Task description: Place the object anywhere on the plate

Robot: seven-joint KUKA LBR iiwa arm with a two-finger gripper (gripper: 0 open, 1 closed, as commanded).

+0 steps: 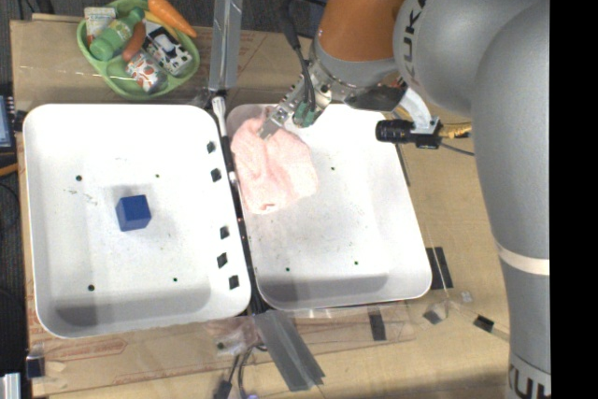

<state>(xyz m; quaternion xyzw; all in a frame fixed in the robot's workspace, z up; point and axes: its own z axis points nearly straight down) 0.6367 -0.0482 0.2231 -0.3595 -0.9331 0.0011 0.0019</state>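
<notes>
Two white bins (56,201) side by side on the bench: blue cube (134,212) alone in the left one, well apart from gripper (288,119), poised over pink plate (271,168) in the right. Finger state impossible to tell.

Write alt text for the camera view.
A grey robot arm reaches from the right, its gripper at the far edge of a pink plate in the right white bin. A blue cube sits in the left bin.
</notes>
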